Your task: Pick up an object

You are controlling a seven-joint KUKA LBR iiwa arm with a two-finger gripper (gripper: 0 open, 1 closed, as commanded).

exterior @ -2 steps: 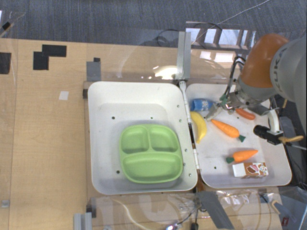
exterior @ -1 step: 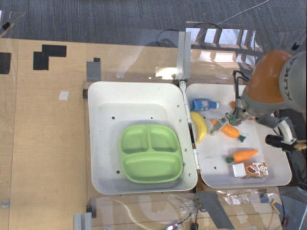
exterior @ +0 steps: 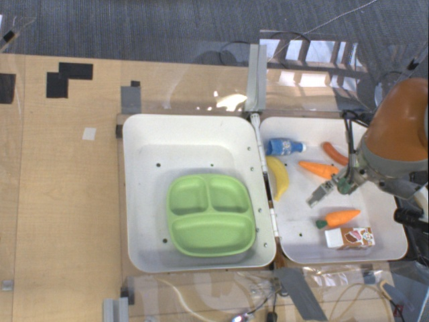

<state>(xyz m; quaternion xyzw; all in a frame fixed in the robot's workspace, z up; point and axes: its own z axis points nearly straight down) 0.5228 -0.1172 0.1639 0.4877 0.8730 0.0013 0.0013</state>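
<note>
We judge the task as barely begun: nothing is lifted, and every item lies on the floor of the right bin. Our gripper hangs low over the middle of that bin, on a bare white patch, and nothing sits between its fingers. Whether those fingers stand apart or together we cannot tell, since they read as one slanted grey shape.

The candidates ring the gripper. One carrot lies just above it, a second carrot just below and to the right, and either looks like the nearest thing to grasp. Still to do, in our view: settle on one item, close on it, and raise it clear.

Around them, a banana lies along the left wall of the bin, a blue bottle sits near the top left, and a sausage lies at the top, close to the first carrot. A small carton rests just below the second carrot, nearly touching it, which could crowd a grasp there. The arm's orange band covers part of the bin's right side. The left bin bears a green divided plate, well apart from the work.
</note>
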